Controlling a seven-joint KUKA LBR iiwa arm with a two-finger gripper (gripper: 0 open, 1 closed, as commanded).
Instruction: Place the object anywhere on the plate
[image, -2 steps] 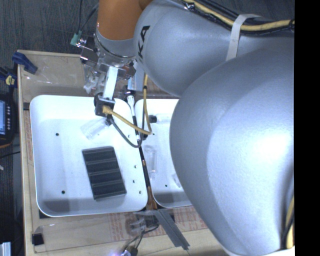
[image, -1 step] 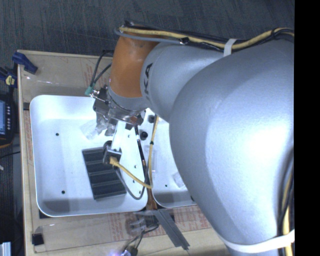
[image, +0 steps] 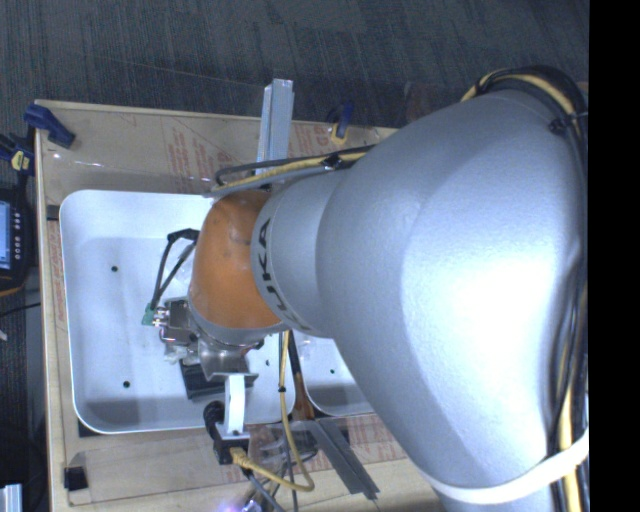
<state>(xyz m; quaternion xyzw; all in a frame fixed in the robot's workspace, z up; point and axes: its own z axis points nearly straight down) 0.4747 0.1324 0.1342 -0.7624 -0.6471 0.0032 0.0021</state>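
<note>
My gripper hangs low over the front part of the left white bin, under the orange wrist band. Its dark body and a small green board beside it sit close to the bin floor. The big grey arm reaches in from the right and hides the middle of the bench, so whatever lies beneath it and beneath the gripper is covered.
A sliver of the right bin peeks out under the arm. The wooden bench carries a blue clamp at its far left corner and a metal post at the back. Cables trail at the front edge.
</note>
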